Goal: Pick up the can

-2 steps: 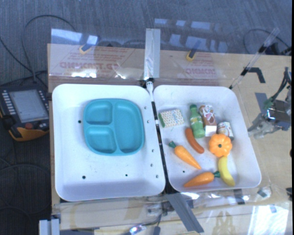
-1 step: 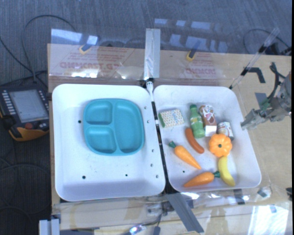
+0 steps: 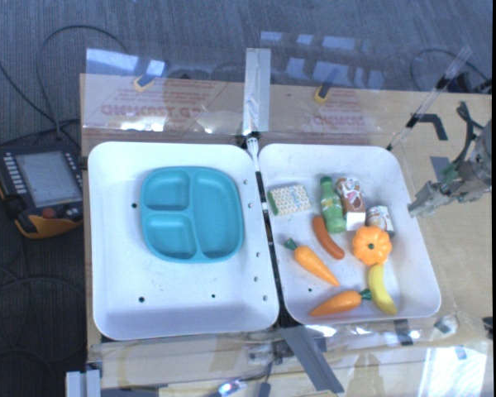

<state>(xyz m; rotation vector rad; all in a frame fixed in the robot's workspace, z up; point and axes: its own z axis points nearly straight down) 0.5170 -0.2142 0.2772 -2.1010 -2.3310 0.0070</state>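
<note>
Carrots (image 3: pixel 336 303) and banana (image 3: pixel 381 290) fill the right bin (image 3: pixel 413 222) near edge; can (image 3: pixel 379 219) lies just inside its rim, left of gripper (image 3: pixel 420 205), jaw state indiscernible. Left bin (image 3: pixel 116 288) holds a blue plate (image 3: pixel 191 213).

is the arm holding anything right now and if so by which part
Nothing is held. The tool sits outside the right bin, apart from the can.

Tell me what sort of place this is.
Probably a robotics lab bench for pick-and-place trials: two white bins side by side, toy food with a can in the right one, and a teach pendant lying on the carpet.
</note>
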